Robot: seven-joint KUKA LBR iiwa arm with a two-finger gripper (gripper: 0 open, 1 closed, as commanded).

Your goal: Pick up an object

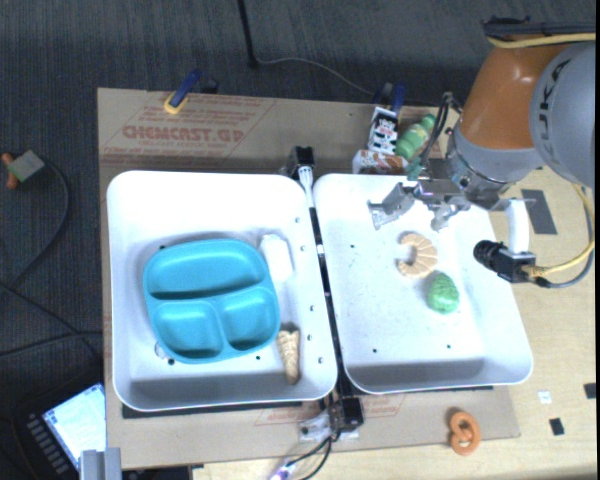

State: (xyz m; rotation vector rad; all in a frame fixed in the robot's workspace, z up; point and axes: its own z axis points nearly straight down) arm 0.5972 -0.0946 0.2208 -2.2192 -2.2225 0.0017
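Right bin: tan curled shrimp-like toy (417, 255) lying flat mid-bin, round green object (441, 293) just beside it, lower right.

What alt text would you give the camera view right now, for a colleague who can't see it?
The end effector, fingers spread and holding nothing, hangs over the right bin just above a tan curved pastry and a green ball. The left bin holds a blue divided tray and a small cone.

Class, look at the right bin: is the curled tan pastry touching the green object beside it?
Apart. The camera view shows a strip of white bin floor between the tan pastry and the green object.
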